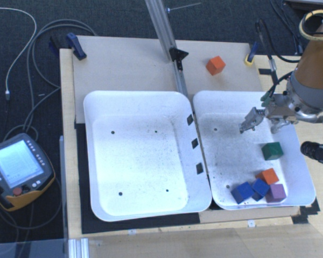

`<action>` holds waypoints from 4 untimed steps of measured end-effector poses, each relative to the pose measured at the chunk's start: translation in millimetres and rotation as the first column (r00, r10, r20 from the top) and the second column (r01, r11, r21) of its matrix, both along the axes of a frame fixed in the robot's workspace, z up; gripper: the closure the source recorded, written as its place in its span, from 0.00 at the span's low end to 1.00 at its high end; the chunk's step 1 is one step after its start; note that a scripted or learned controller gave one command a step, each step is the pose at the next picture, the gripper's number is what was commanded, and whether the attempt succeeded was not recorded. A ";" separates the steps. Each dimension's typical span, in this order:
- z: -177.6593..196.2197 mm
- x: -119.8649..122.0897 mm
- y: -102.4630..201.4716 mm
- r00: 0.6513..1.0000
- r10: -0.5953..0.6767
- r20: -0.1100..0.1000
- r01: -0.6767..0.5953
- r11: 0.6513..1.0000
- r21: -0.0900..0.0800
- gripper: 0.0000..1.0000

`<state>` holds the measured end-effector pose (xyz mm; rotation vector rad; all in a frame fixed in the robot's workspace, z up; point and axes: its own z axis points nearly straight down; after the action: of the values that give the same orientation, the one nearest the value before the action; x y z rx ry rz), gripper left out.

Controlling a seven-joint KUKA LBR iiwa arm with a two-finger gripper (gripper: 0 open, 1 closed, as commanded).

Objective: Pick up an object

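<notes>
Gripper (254, 121) hangs over the right bin (226, 107), up in its far half, the arm (312, 69) coming in from the right with most of its bulk cut off by the frame edge. Fingers look spread a little, one pale prong (249, 121) pointing left and down toward the bin floor, but the far finger blurs into the wrist hardware, so I cannot tell for sure how wide they stand. Nothing sits between them that I can make out.

Blocks are all down at the near right of that bin. Green block (272, 150) lies alone, below and right of the gripper, apart from it. Nearer the front rim there's a tight cluster: orange block (269, 176) at the top, purple block (276, 192) just under it, two blue blocks (250, 190) pressed side by side to their left. The blues run together so the seam between them is hard to read.

Left bin (97, 107) sits beside it, speckled floor, a few dark dots.

Out on the bench (124, 63) behind the bins, a second orange cube (216, 65) rests by itself. Metal post (159, 18) slants up from between the bins and leaves the frame at the top. Pendant (16, 168) lies on the floor at far left, screen washed out, unreadable
</notes>
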<state>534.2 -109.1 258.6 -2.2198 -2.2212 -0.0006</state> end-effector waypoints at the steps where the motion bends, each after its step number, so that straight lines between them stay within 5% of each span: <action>1: -39.6 -9.0 -82.4 1.000 -0.008 -0.005 0.008 1.000 -0.001 0.00; 2: -140.0 -9.2 -107.5 1.000 0.001 0.016 -0.001 1.000 -0.007 0.00; 3: -148.1 4.9 -88.1 1.000 -0.002 0.025 0.002 1.000 -0.019 0.00; 4: -134.8 7.1 -88.6 0.999 -0.002 0.033 0.002 1.000 -0.019 1.00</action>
<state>541.2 -197.7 123.8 -2.2483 -2.2450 -0.0157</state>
